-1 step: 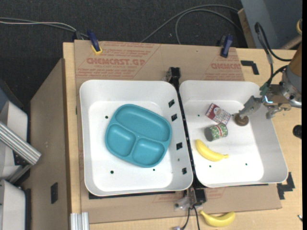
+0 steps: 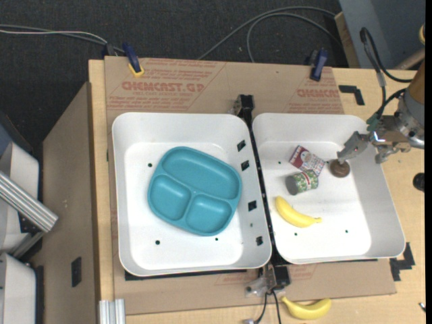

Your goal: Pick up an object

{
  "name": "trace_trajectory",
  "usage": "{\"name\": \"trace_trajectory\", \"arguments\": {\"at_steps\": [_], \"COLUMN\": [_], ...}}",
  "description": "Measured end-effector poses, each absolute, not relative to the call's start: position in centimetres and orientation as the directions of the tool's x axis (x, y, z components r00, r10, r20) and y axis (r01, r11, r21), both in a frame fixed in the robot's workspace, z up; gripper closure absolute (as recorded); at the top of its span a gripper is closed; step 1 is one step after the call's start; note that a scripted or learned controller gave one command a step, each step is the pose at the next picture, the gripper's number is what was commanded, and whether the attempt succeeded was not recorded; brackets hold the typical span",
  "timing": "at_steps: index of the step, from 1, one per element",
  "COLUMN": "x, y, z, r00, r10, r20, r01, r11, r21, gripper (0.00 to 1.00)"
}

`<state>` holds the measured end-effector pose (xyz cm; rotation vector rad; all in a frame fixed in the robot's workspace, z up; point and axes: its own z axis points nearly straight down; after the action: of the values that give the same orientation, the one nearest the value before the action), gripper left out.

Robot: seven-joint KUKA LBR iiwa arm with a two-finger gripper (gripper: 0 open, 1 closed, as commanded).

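In the right bin (image 2: 378, 238) lie a yellow banana (image 2: 295, 213), a small green-and-white can (image 2: 304, 181) on its side, a red-and-white packet (image 2: 307, 158) and a brown round object (image 2: 339, 169). My gripper (image 2: 363, 154) hangs over the bin's right part, near its far-right wall, with its fingers spread and nothing between them. The left fingertip (image 2: 345, 152) is just above the brown round object. The can and packet lie a little to the left of the gripper, and the banana is nearer the front.
The left bin (image 2: 128, 181) holds a teal divided plate (image 2: 194, 190). A second banana (image 2: 308, 307) lies on the bench in front of the bins. Clamps and cables sit along the cardboard at the back.
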<state>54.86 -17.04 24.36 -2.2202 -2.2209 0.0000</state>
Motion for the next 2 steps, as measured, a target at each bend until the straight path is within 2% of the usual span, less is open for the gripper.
{"name": "trace_trajectory", "arguments": {"at_steps": [2], "x": [55.2], "y": [-17.1], "z": [12.1], "r00": [-0.001], "r10": [1.000], "r20": [0.003], "r01": [1.000], "r11": [0.001], "r21": [-0.006], "gripper": [0.00]}}
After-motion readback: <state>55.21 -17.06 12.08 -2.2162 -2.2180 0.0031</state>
